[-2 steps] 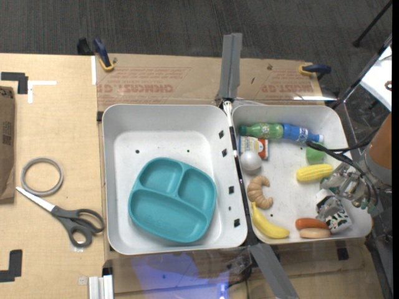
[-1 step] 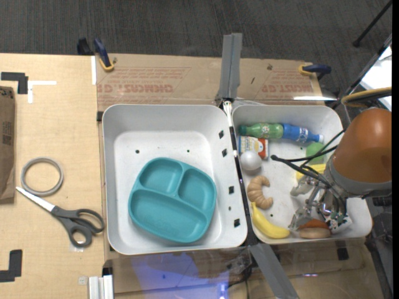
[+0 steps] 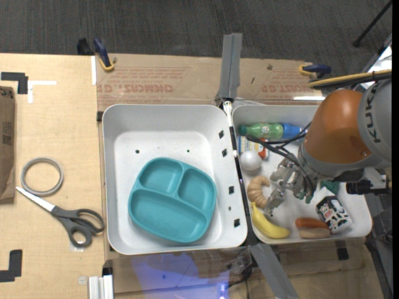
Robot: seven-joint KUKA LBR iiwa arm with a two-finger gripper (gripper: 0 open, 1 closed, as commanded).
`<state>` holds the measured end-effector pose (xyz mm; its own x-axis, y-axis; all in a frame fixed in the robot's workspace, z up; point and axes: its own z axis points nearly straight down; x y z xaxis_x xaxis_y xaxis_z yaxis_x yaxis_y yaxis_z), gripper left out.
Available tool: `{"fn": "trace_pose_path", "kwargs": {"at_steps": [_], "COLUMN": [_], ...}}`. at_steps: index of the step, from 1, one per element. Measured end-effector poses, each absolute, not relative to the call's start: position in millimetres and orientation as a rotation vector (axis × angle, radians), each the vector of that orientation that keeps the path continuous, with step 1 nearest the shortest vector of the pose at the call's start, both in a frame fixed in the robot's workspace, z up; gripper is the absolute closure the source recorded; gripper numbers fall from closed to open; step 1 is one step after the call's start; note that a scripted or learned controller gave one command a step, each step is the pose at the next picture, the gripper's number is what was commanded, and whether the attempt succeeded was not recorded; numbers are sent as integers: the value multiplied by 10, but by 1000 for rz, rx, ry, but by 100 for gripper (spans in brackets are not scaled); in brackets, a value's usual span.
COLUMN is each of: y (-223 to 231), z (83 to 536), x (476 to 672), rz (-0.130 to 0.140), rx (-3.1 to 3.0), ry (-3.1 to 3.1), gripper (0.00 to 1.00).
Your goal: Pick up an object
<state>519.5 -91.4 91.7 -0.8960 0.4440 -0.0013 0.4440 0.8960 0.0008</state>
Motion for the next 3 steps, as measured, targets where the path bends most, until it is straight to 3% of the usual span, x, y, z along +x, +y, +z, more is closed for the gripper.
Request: {"fn": "trace_pose_path", "kwargs": {"at_steps": [1, 2, 3], "y": [-977, -1580, -965], "z": [928, 923, 896], "x": [4813, 5687, 6284], "rz": [2, 0, -2], "rx": [893, 750, 643], "ry": [3005, 3047, 3084], "gripper": [0, 0, 0]}}
